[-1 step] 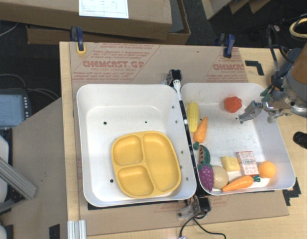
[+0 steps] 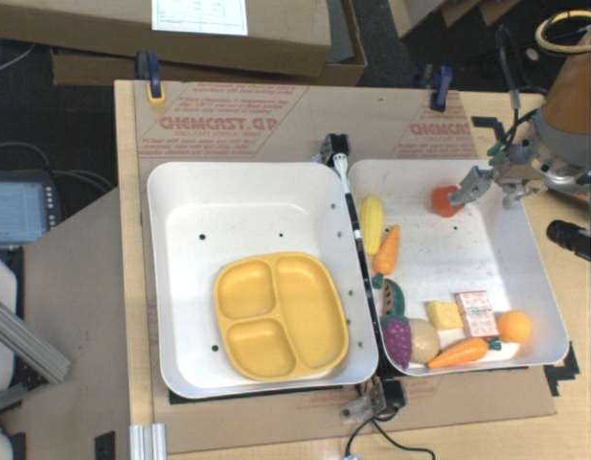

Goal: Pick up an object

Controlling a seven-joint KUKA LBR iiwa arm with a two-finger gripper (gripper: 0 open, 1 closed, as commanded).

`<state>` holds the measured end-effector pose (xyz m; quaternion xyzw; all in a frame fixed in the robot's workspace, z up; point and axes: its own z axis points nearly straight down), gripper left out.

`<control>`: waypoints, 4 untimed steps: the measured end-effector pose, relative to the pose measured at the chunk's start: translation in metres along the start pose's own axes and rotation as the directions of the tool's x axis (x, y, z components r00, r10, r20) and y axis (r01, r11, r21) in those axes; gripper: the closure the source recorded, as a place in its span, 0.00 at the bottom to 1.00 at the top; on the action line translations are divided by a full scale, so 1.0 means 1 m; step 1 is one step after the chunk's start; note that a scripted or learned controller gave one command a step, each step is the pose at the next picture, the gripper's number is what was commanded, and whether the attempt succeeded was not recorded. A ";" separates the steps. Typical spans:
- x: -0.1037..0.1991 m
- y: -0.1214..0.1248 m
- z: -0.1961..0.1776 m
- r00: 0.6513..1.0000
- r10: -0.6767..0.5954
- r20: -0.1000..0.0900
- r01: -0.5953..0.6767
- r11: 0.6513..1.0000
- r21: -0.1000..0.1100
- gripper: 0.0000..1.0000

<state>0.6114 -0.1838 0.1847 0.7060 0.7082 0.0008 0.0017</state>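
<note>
- Overhead, brown board (image 2: 228, 123) under the bins reads "CHEMCAST GP".
- Gripper (image 2: 477, 188), at two o'clock in right bin (image 2: 525, 266), pinches a red-orange toy (image 2: 444, 200).
- Open floor lies mid-bin; toys crowd its six o'clock edge.

two bins side by side on the bench (image 2: 228, 123). left bin (image 2: 180, 199): divided tray (image 2: 279, 314) lying flat toward its 5 o'clock corner. right bin (image 2: 525, 257): corn cob (image 2: 372, 222) at 9 o'clock along the shared wall, small carrot (image 2: 387, 248) touching it just toward 6. round tomato (image 2: 444, 200) near 12 o'clock, gripper (image 2: 487, 185) just beside it at its 3 o'clock. cluster along the 6 o'clock edge, from 9 to 3: grapes (image 2: 397, 340), potato (image 2: 423, 339), cheese block (image 2: 443, 314), small carton (image 2: 476, 312), orange (image 2: 513, 327); large carrot (image 2: 459, 354) lies in front of them.
</note>
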 end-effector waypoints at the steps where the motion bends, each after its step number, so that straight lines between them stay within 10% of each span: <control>1: 0.007 0.056 0.071 1.000 0.000 -0.001 0.000 1.000 0.002 0.00; 2: 0.004 0.054 0.103 1.000 0.002 -0.002 -0.002 1.000 0.008 0.00; 3: 0.003 0.055 0.089 1.000 0.001 0.001 -0.001 1.000 0.003 1.00; 4: 0.069 0.026 0.029 1.000 -0.002 -0.003 0.002 1.000 0.003 1.00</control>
